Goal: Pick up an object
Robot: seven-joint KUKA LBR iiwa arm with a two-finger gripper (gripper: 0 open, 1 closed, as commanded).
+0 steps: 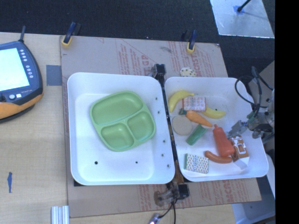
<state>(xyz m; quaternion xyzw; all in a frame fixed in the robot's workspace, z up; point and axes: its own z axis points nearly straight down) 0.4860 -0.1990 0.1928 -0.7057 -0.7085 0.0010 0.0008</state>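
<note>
My end effector (243, 125) at right rim of right bin (219, 84), low over clutter; grip state, cannot tell from here. Nothing visibly held. Approach step, grasp not made. Nearest candidates: red bottle (223, 141) and orange sausage (218, 157), just beside me. Green plate (122, 120) alone in left bin (79, 125). Next: centre over bottle, descend, close.

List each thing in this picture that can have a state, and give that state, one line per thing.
green divided plate: right way up in the left bin, compartments bare
handheld screen: switched on, display lit white
red bottle: lying on its side in the right bin
carrot: lying flat, touching the round tan disc
hot dog: lying flat, near the patterned packet
gripper: low over the right bin's right edge
</note>
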